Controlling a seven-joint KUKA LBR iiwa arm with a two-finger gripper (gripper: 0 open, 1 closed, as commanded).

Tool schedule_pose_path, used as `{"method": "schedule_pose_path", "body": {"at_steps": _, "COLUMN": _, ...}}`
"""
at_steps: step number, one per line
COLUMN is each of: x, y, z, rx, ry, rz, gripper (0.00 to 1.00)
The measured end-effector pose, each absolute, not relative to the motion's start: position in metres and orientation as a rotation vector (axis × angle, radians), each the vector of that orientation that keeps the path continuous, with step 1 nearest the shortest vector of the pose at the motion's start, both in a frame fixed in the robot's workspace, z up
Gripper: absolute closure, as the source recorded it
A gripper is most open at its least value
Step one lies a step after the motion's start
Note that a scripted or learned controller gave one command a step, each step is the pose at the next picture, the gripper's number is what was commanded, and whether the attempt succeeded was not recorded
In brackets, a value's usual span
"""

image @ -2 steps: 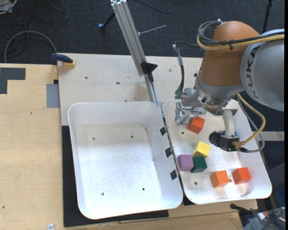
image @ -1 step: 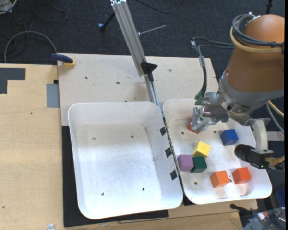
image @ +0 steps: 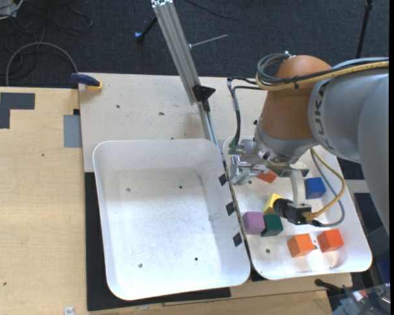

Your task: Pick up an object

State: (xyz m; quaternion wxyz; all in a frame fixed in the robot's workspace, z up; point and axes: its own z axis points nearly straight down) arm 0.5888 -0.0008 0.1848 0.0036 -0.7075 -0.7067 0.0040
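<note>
The objects to choose from all lie in the right bin: a purple block touching a dark green block, a yellow piece just behind them, a blue block toward the far right, two orange-red blocks near the front rim, and a small red piece partly hidden under the wrist. They look like small, hard, matte cubes with sharp edges, probably foam or painted wood, which should sit squarely between flat pads.

The gripper hangs low over the far-left corner of this bin, close to the wall it shares with the left bin, and near the red piece. Whether the fingers are spread or closed cannot be told; the metal parts there are small and blurred, and nothing is seen between them. I judge the step to be the approach or descent toward a grasp, with no object lifted yet.

The next move calls for centring over one block, most likely the red piece, and staying clear of the bin wall and the black tabs along it. The bins are smooth, white, shallow plastic with rounded corners, resting on a pale wooden surface. A bundle of cables loops from the wrist over the blocks and could snag them.
</note>
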Motion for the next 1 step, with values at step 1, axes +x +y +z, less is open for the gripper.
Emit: {"method": "schedule_pose_path", "body": {"at_steps": 1, "x": 0.5428, "y": 0.0013, "z": 0.1897, "rx": -2.222, "ry": -2.212, "rz": 0.008, "gripper": 1.0}}
